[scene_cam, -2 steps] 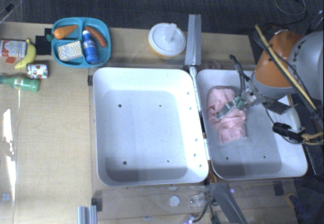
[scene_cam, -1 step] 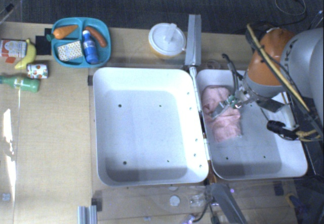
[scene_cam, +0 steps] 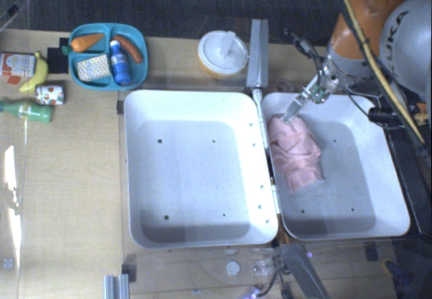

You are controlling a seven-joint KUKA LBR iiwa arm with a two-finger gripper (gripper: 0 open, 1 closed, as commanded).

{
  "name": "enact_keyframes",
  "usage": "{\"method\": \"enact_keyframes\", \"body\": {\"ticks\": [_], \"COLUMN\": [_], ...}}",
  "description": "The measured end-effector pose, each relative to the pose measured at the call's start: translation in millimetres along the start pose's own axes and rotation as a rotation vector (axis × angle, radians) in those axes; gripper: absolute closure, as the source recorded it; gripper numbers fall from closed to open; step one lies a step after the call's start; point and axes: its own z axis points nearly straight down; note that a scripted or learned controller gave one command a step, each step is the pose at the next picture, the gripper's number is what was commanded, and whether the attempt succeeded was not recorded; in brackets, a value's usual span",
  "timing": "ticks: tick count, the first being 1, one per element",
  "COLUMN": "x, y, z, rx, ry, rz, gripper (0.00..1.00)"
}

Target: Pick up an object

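Camera view: both bins are seen from above at a slant, with the arm (scene_cam: 378, 28) entering from the right.
Table, far left: a banana (scene_cam: 35, 73), a small can (scene_cam: 49, 94) and a green bottle (scene_cam: 27, 111) are laid on the wooden table (scene_cam: 67, 189), well apart from the bins.
Blue tray: a divided tray (scene_cam: 138, 55) is set just beyond the left bin, with small items in its compartments.
Lidded cup: a round container (scene_cam: 223, 52) is placed behind the bins, near their dividing wall.
Left bin: the left bin (scene_cam: 196, 169) is seen as bare white floor with a few small holes.
Task's thing: a pink crumpled cloth (scene_cam: 295, 150) is lying in the right bin (scene_cam: 358, 183), close against its left wall.
Hand: the hand (scene_cam: 291, 112) is poised at the cloth's upper end, touching or just above it; whether it is spread or pressed together cannot be told.
Step in hand: a descent onto the cloth is judged to be under way.
Doing it well: a raised fold should be pinched, away from the wall.
Risk: soft cloth may be slipped off or only partly caught.
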Motion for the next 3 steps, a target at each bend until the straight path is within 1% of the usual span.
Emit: {"method": "enact_keyframes", "body": {"ticks": [1, 2, 3], "x": [-15.5, -22.3, -22.4], "y": [-55.1, -22.3, -17.1], "z": [89.0, 94.0, 81.3], "rx": [-0.003, 0.008, -0.004], "ry": [-0.004, 0.0, -0.006], "rz": [0.099, 0.156, 0.149], "gripper": [0.0, 0.0, 1.0]}}
